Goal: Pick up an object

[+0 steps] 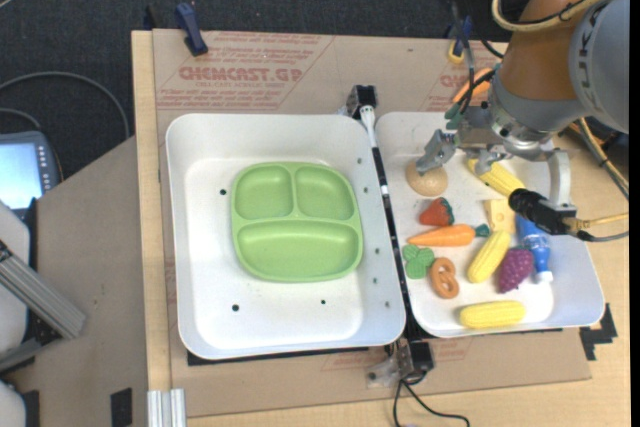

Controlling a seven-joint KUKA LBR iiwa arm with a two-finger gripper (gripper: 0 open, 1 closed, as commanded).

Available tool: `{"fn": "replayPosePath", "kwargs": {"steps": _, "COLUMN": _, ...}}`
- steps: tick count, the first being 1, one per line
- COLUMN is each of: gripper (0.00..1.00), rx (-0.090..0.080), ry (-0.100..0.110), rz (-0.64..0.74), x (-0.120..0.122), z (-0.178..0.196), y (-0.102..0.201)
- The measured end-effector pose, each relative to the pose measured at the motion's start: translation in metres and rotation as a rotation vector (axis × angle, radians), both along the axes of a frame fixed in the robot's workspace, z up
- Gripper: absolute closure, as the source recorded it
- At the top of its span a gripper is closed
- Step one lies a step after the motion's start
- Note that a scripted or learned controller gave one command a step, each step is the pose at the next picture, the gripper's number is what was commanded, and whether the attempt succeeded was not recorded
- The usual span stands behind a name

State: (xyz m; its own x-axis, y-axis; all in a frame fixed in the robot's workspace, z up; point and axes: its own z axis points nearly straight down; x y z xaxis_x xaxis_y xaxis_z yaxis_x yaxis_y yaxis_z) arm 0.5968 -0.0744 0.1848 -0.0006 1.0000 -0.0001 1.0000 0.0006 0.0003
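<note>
Camera view shows you the gripper (pixel 455 147) at upper right, low over the right bin (pixel 580 300); whether its fingers are parted or closed, you cannot tell. Just beside them lies a tan mushroom-like toy (pixel 428 180), probably light, hard and slippery, so grip its rounded cap.

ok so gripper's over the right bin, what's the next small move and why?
Probably a short straight descent. The gripper hangs just above the beige round piece at the upper left of the right bin. That piece lies apart from the strawberry and carrot, so there looks to be room for the fingers. Nothing is in the grasp yet.
</note>
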Motion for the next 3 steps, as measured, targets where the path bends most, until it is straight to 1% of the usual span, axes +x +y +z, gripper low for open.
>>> {"fn": "replayPosePath", "kwargs": {"steps": 1, "gripper": 0.0, "rx": 0.001, "ry": 0.011, "rz": -0.003, "x": -0.008, "z": -0.104, "y": -0.023}}
{"fn": "replayPosePath", "kwargs": {"steps": 2, "gripper": 0.0, "rx": -0.001, "ry": -0.005, "rz": 0.001, "x": 0.038, "z": -0.1, "y": -0.025}}
{"fn": "replayPosePath", "kwargs": {"steps": 3, "gripper": 1.0, "rx": -0.004, "ry": -0.009, "rz": 0.001, "x": 0.039, "z": -0.084, "y": -0.026}}
